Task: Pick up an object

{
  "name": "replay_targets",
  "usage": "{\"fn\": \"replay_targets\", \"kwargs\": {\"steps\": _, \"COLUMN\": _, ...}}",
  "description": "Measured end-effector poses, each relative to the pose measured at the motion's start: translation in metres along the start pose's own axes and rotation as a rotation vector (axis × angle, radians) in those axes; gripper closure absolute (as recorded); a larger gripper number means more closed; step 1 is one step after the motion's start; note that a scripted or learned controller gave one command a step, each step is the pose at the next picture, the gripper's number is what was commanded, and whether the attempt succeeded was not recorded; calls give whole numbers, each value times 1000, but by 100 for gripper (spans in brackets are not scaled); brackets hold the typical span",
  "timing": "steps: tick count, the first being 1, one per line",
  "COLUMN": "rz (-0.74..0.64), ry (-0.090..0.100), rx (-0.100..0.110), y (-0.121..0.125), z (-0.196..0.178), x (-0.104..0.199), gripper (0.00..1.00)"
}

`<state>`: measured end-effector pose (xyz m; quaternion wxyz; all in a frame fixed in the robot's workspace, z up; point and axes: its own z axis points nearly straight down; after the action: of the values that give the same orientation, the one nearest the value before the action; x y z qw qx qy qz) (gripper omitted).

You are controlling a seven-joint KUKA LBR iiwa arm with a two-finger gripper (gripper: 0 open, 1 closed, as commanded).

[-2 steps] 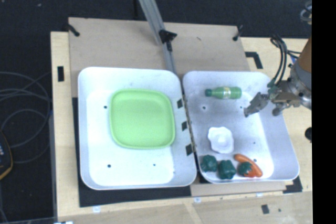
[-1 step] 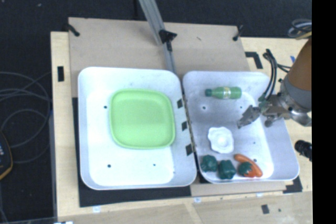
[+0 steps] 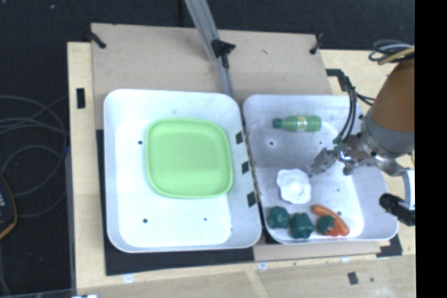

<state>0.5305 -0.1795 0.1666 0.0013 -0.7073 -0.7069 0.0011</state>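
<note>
Just below our gripper (image 3: pixel 334 158), whose jaw state we cannot tell, lies a white fried-egg toy (image 3: pixel 293 186) (the nearest pick); we judge its flatness could let fingers skid off without gripping.

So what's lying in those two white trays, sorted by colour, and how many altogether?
Green: 4, namely the plate in the left bin, the bottle, and two dark green lumps in the right bin
White: 1, a small white object
Orange and green: 1, a carrot-like piece
Total: 6
</note>
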Motion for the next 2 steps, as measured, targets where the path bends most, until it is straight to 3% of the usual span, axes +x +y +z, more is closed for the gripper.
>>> {"fn": "replay_targets", "kwargs": {"steps": 1, "rz": 0, "ry": 0, "rx": 0, "y": 0, "z": 42, "x": 2, "gripper": 0}}
{"fn": "replay_targets", "kwargs": {"steps": 2, "rz": 1, "ry": 0, "rx": -5, "y": 1, "z": 30, "x": 1, "gripper": 100}}
